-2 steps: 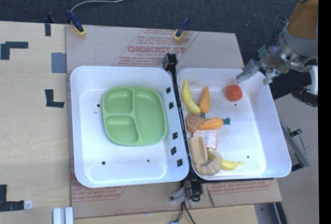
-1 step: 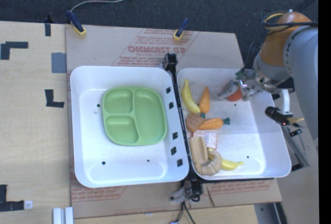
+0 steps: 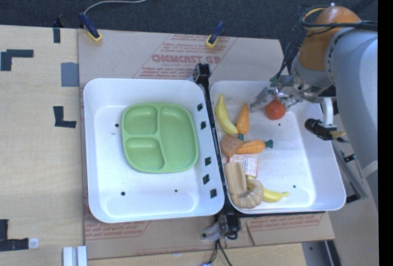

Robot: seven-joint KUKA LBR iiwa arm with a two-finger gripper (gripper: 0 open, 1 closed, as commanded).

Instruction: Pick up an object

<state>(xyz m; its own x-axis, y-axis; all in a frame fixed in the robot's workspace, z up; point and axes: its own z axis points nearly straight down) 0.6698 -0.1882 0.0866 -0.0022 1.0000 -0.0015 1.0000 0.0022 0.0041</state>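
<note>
The claw (image 3: 276, 99) is seen near the right bin's (image 3: 319, 194) far edge. A red tomato (image 3: 275, 110) is touched from above by its spread fingers; whether it is gripped cannot be told.

Green divided tray (image 3: 161, 137) in left bin (image 3: 98, 136), cardboard sheet (image 3: 178, 59) underneath, possibly two clamps (image 3: 91, 26).

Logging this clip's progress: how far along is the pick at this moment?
Done: the gripper has reached the right bin and sits right beside the red tomato. In hand: nothing visibly; the tomato appears to rest on the bin floor. Left: grasp and lift. The bananas, carrots and bread lie untouched, and the green tray sits in the left bin.
</note>
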